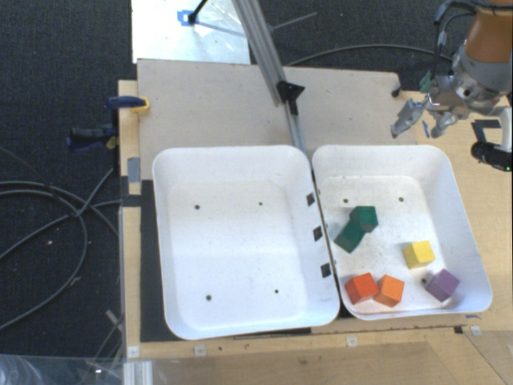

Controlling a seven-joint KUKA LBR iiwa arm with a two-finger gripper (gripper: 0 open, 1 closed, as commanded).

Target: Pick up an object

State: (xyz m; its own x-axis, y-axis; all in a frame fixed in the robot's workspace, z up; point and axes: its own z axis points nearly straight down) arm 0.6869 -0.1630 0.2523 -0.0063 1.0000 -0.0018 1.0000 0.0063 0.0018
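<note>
The right bin (449, 175) holds several blocks. Two green blocks (358, 226) lie touching near its middle. A yellow block (418, 253) sits to their right. Along the front wall are a red-orange block (361, 286), an orange block (390, 289) and a purple block (442, 284). My gripper (422, 119) hangs above the bench just beyond the right bin's far rim, well away from the blocks. Its fingers are spread open with nothing between them.
The left bin (232, 239) stands beside the right one. A slanted metal pole (264, 46) crosses the back of the bench to the gap between the bins. A blue-and-yellow clamp (128, 103) grips the bench's left edge.
</note>
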